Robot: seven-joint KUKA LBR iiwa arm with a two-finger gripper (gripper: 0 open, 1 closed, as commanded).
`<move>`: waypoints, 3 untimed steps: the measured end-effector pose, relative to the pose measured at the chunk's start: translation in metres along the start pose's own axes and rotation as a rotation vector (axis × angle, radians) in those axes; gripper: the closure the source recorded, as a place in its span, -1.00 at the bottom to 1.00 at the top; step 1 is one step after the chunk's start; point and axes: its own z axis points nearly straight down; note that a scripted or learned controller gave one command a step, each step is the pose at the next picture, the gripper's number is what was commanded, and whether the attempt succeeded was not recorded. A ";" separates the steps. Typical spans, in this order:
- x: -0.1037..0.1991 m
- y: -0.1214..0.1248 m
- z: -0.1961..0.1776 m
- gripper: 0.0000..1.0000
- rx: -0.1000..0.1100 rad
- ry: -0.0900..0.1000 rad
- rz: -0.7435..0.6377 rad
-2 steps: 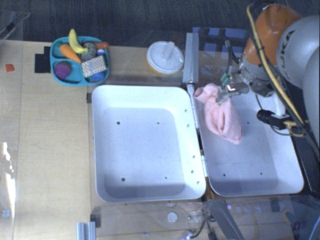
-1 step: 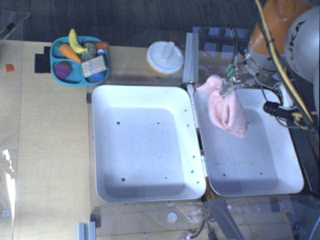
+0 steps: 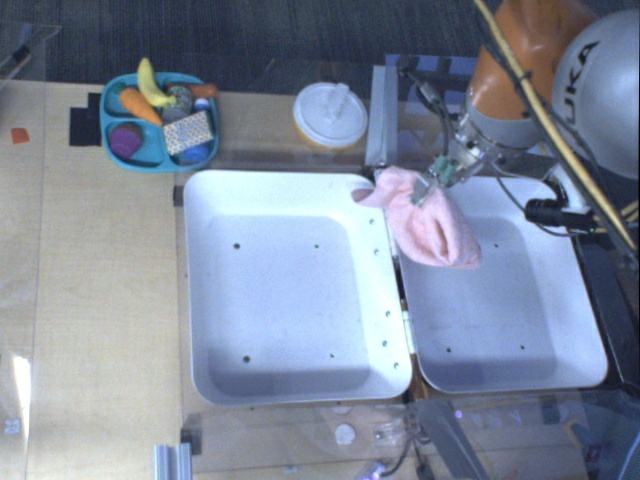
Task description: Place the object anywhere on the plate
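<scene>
Low in the frame, both white bins sat side by side, the left bin (image 3: 290, 288) bare and the right bin (image 3: 510, 308) bearing a pink cloth (image 3: 430, 223) at its upper left corner. That cloth draped over the shared rim, one end poking toward the left bin, the rest trailing down and to the right. Its long axis ran from the upper left to the lower right of the frame.

At the upper middle of the cloth, the gripper (image 3: 440, 176) pinched a fold of the fabric between narrow fingers.

A blue divided plate (image 3: 106, 118) lay at the upper left of the frame, holding toy food, well apart from the cloth. A white lidded cup (image 3: 331, 114) stood between them.

To do this step well, the arm probably needed to lift high enough to clear the rim and that cup, since limp fabric could drag or slip.
</scene>
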 end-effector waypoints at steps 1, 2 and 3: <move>0.047 0.015 -0.005 1.00 -0.001 0.000 -0.402; 0.093 0.038 -0.010 1.00 -0.002 0.000 -0.801; 0.138 0.060 0.002 1.00 -0.003 -0.001 -0.918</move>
